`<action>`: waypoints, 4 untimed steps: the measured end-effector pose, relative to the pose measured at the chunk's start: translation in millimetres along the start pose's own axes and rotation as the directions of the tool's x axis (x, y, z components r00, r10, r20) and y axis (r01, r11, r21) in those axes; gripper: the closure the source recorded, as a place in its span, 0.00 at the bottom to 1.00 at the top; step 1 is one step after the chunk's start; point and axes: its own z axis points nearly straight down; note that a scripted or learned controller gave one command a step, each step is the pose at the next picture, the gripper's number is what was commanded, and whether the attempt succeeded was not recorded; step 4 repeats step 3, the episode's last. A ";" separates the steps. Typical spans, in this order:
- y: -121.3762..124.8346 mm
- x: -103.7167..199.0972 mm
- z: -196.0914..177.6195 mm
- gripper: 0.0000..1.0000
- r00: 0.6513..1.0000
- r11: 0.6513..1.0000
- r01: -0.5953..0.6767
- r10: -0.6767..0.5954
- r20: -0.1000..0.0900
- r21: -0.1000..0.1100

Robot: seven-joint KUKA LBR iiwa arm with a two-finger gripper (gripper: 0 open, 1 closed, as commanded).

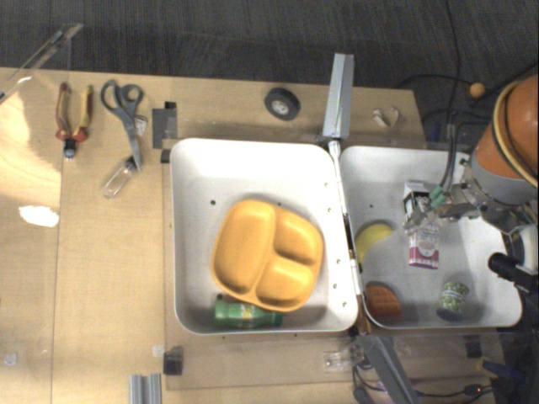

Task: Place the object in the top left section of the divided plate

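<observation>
A yellow divided plate [268, 254] lies tilted in the left bin [194, 225], with three sections. My gripper [420, 219] hangs low in the right bin [497, 310], reaching in from the right. Directly below it lies a small clear packet with a dark red label [424, 252], touching or nearly touching the gripper's tip. A yellow round fruit [374, 238] sits to the gripper's left, near the wall between the bins. A brown round object [383, 300] and a small green-and-white object [455, 299] lie along the right bin's front.
A green can [245, 313] lies on its side in the left bin, partly under the plate's front edge. Scissors [128, 112], pliers [72, 116] and a tape roll [282, 103] rest on the bench behind the bins. A metal post [338, 95] stands at the back between the bins.
</observation>
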 end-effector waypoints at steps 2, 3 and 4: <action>42.8 131.2 6.5 1.00 0.996 0.996 0.091 -0.091 -0.002 -0.001; 42.8 131.1 6.5 0.00 0.996 0.996 0.090 -0.090 -0.002 -0.001; 42.8 131.1 6.5 0.00 0.996 0.996 0.090 -0.090 -0.002 -0.001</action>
